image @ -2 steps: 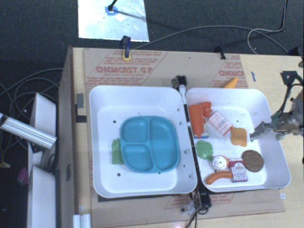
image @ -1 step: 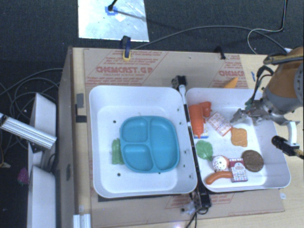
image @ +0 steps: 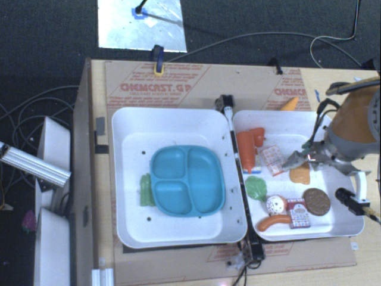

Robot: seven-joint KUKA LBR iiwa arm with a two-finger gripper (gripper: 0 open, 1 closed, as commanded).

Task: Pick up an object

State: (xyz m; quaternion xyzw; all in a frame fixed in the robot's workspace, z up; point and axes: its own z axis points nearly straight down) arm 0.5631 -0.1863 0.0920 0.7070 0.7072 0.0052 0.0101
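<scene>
My gripper (image: pixel 297 158) reaches in from the right and hangs low over the middle of the right bin (image: pixel 280 121). Its tip is just above an orange-yellow piece (image: pixel 300 175) and just right of a small pale packet (image: pixel 272 159). An orange-red toy (image: pixel 249 147) lies along the bin's left wall. In the near part of the bin are a green leaf shape (image: pixel 256 187), a white ball (image: pixel 275 205), a sausage (image: pixel 273 222), a red box (image: pixel 299 214) and a brown round cookie (image: pixel 317 201). I see nothing held in the gripper.
The left bin (image: pixel 131 159) holds a blue divided plate (image: pixel 187 179) with a green piece (image: pixel 146 190) beside it. An orange carrot shape (image: pixel 289 104) lies on the cardboard behind the right bin. A black divider bar (image: pixel 237 159) runs between the bins.
</scene>
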